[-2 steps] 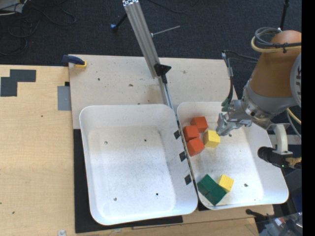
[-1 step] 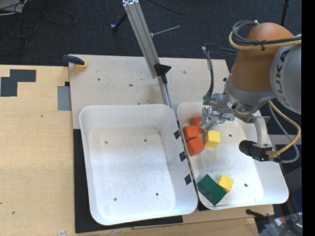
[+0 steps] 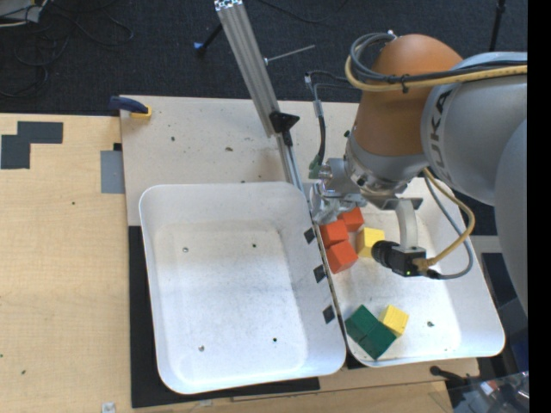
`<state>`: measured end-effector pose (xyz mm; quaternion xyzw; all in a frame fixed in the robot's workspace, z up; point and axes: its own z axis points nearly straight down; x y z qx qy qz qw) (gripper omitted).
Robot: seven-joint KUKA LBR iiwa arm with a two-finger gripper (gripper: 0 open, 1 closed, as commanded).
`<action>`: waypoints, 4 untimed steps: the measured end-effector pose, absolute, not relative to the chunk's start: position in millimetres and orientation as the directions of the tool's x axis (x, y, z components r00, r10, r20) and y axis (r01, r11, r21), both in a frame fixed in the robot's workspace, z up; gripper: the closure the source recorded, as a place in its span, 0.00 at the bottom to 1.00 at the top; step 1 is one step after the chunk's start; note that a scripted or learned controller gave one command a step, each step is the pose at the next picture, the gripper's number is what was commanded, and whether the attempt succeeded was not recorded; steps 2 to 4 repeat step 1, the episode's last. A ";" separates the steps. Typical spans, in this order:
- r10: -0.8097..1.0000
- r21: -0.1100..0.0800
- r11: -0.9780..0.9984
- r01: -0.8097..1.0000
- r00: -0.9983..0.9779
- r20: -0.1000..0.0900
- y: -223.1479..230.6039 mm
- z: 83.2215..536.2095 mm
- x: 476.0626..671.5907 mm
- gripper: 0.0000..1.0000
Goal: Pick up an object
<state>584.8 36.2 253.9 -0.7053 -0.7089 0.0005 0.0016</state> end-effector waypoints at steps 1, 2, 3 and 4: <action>1.000 -0.003 0.003 1.000 -0.003 0.001 76.8 238.6 601.3 1.00; 1.000 -0.003 0.003 1.000 -0.003 0.001 76.8 238.6 601.3 1.00; 1.000 -0.003 0.003 1.000 -0.003 0.001 76.8 238.6 601.3 1.00; 1.000 -0.003 0.003 1.000 -0.003 0.001 76.8 238.6 601.3 1.00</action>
